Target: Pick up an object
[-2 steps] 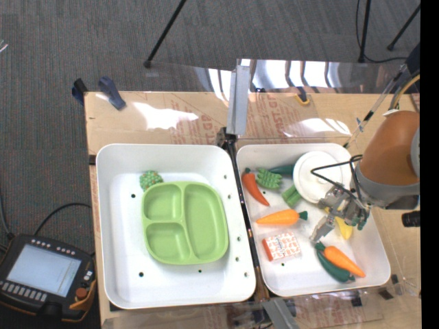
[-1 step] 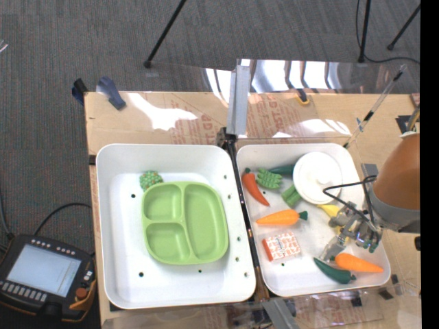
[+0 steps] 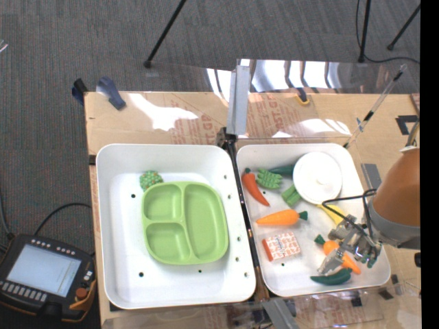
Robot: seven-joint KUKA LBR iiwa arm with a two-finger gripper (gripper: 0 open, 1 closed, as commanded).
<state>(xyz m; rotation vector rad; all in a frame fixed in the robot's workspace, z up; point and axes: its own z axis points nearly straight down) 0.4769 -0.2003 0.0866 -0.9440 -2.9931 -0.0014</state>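
Gripper (image 3: 348,247) low over the near right corner of the right bin (image 3: 274,290), among toy vegetables.

Camera view: the gripper sits just above a small orange carrot (image 3: 341,257) and a dark green pepper (image 3: 330,275) near that bin's front edge; whether it is spread or pinching anything cannot be told. A larger orange carrot (image 3: 278,217) lies mid-bin, a red-and-white box (image 3: 281,246) towards the front, a red pepper (image 3: 254,187) along the left wall, a white round plate (image 3: 317,177) at the back right. The left bin (image 3: 116,252) carries a green divided tray (image 3: 185,221) at its centre.
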